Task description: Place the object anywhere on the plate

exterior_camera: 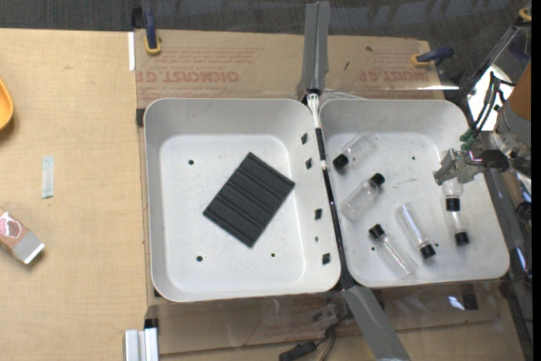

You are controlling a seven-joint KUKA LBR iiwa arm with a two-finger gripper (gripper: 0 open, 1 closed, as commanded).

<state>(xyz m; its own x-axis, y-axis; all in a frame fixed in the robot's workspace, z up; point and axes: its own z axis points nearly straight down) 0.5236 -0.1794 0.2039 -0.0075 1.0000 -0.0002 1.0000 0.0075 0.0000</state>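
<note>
Near the right bin's (499, 266) rim, the pincer (452, 169) hovers, perhaps apart—cannot tell.

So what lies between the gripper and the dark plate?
In the camera view, clear vials with black caps lie in the right bin between the gripper and the plate, then the bins' adjoining rims.

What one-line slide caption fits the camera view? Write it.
Claw over right bin of clear black-capped vials; dark ribbed plate lies in left bin.

High slanted view over both bins (152, 207)
</note>
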